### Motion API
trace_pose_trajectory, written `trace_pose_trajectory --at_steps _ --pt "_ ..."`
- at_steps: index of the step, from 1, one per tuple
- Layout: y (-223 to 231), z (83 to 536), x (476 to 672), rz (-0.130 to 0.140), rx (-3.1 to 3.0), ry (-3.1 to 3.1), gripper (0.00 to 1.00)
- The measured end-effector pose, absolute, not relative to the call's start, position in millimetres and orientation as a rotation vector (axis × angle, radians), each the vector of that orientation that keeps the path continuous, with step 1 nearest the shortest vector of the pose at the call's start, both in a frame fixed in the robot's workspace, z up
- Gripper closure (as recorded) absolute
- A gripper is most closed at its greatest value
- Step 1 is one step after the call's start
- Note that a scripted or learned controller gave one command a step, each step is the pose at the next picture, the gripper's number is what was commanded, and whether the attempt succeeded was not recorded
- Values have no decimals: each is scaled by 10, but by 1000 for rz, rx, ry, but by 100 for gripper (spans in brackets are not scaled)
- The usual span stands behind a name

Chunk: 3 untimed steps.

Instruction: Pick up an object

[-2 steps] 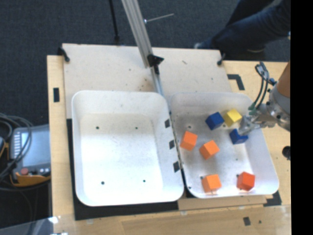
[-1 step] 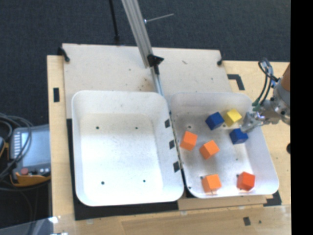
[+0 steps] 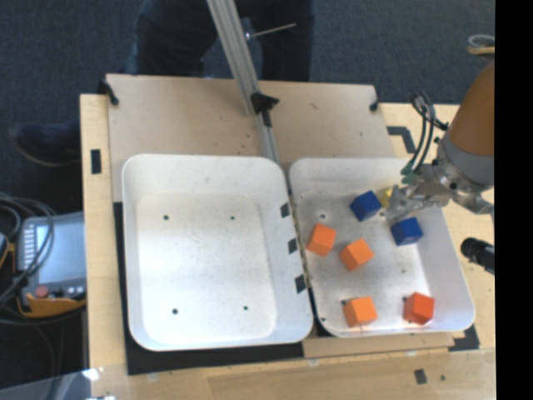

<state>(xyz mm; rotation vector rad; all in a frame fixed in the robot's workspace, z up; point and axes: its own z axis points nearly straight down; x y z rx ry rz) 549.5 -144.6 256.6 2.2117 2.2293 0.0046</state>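
Jaws at the end of the grey arm are hanging low over the right bin, between two blue cubes, but the metal parts are blurring into one pale patch and I cannot tell how they are standing or whether anything is sitting between them. One blue cube is lying just to their left, toward the back of the bin, with a small yellow piece peeking out beside it, possibly another block, though too little is showing to be sure. A second blue cube is resting just below and to the right of the jaws, close to them or perhaps touching. Further toward the front, two orange cubes are sitting near each other in the middle of the bin, one close to the dividing edge and one slightly nearer the camera. Along the front wall another orange cube is lying square, and a redder cube is sitting in the front right corner. The left bin is lying alongside, touching the right one. Both are resting on a pale wooden surface, and a slanted aluminium bar is rising from its back edge.
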Motion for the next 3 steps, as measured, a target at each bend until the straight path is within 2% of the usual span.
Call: trace_pose_trajectory --at_steps 2,3 --pt "-419 2708 5509 4 2216 2224 100" --pt "91 2537 5497 0 2215 2229 100"
